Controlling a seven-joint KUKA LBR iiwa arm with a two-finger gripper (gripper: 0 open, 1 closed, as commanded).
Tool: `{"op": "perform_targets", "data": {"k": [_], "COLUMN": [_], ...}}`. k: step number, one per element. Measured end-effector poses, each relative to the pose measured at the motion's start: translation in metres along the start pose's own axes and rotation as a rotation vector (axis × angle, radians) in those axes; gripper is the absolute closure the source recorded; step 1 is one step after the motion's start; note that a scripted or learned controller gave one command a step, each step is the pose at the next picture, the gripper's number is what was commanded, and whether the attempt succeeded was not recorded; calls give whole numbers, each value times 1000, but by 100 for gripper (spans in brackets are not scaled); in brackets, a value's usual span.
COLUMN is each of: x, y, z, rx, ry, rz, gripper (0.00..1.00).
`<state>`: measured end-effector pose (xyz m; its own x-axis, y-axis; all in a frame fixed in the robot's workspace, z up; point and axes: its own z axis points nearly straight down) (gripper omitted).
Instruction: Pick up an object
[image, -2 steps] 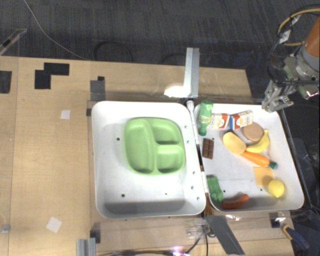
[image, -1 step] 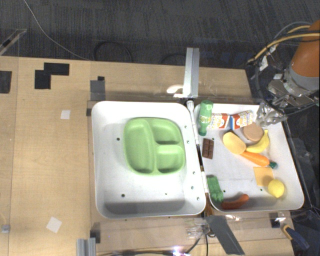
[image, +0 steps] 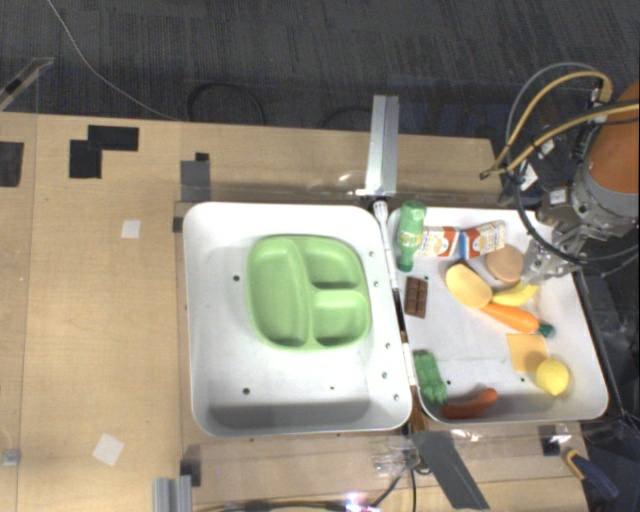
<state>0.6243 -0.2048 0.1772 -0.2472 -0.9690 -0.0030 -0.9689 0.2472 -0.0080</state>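
Two shallow white bins sat side by side on the wooden bench (image: 90, 330). The left bin (image: 215, 400) held a green divided tray (image: 305, 290) near its middle. The right bin (image: 590, 395) held the loose objects: a green bottle (image: 409, 232) at its far left corner, a small carton (image: 462, 241) along the far edge, a brown round piece (image: 504, 265), a yellow potato-like piece (image: 467, 285), a banana (image: 514, 295), a carrot (image: 513, 318), a chocolate bar (image: 416, 297) by the left edge, a green piece (image: 429, 375) and a sausage (image: 468, 403) at the near left corner, and a lemon (image: 552, 376) beside an orange slice (image: 526, 351) toward the near right corner. The gripper (image: 546, 262) hung at the bin's far right edge, just beside the brown round piece; whether its fingers were spread or closed could not be told.
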Motion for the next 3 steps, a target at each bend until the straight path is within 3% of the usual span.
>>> {"op": "perform_targets", "data": {"k": [1, 2, 3], "x": [-5, 4, -16], "y": [-20, 18, -39], "z": [-78, -16, -76], "rx": [10, -4, 4], "ry": [0, -1, 0], "rz": [17, -314, -453], "gripper": [100, 100, 100]}}
